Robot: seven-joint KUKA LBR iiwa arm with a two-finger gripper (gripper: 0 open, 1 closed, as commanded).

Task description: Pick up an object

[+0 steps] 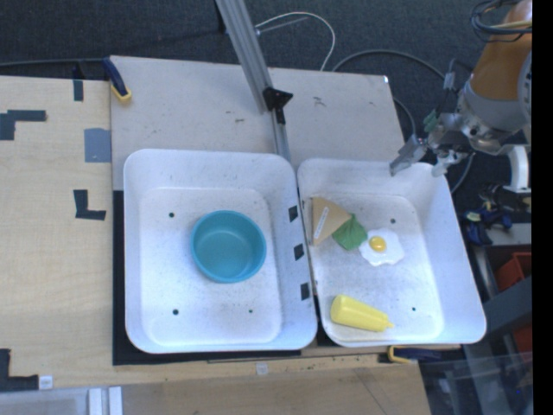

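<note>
Two shallow white bins, camera view. Left bin [147,232]: round blue plastic bowl [228,245]. Right bin [449,258]: tan wedge [323,220], green piece [351,234], fried-egg toy [381,248], yellow corn-shaped toy [358,314]. Gripper [421,157] above right bin's far rim, fingers parted, nothing held. Corn toy likely light, stiff, smooth; grasp across middle.
</note>
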